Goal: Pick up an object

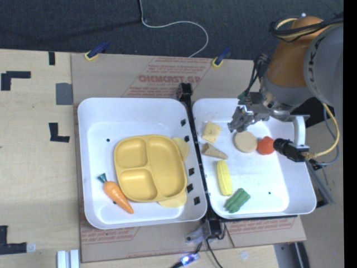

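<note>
While the gripper [241,121] hangs over the right bin [290,197], fingers spread and holding nothing, a round tan piece [245,142] lies just near of it, tomato [265,145] touching its right, corn [223,177] and green pod [236,200] nearer

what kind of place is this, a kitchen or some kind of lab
Most likely a robot lab bench, not a kitchen: two shallow white plastic bins on brown cardboard, toy food like the orange plastic carrot, and a grey robot arm reaching in.
</note>
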Robot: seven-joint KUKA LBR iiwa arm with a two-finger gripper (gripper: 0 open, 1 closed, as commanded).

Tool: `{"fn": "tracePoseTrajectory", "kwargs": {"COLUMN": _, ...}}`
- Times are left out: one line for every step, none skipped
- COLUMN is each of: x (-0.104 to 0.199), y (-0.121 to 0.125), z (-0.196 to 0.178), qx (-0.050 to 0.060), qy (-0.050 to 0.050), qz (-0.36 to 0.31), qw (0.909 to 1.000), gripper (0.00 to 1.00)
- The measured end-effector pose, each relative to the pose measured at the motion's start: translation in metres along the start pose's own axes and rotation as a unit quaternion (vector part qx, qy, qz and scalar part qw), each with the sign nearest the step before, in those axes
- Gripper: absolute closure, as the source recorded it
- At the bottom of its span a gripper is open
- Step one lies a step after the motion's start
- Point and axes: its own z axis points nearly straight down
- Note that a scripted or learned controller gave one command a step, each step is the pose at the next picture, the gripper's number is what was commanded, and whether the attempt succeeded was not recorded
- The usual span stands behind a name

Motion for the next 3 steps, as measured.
{"fn": "tracePoseTrajectory", "kwargs": {"x": 0.003, "y": 0.056, "z": 0.005, "qx": 0.000, "qy": 0.000, "qz": 0.000, "qw": 1.0000, "gripper": 1.00}}
{"fn": "tracePoseTrajectory", "kwargs": {"x": 0.005, "y": 0.072, "z": -0.018, "qx": 0.000, "qy": 0.000, "qz": 0.001, "qw": 1.0000, "gripper": 1.00}}
{"fn": "tracePoseTrajectory", "kwargs": {"x": -0.004, "y": 0.066, "z": -0.005, "qx": 0.002, "qy": -0.001, "qz": 0.002, "qw": 1.0000, "gripper": 1.00}}
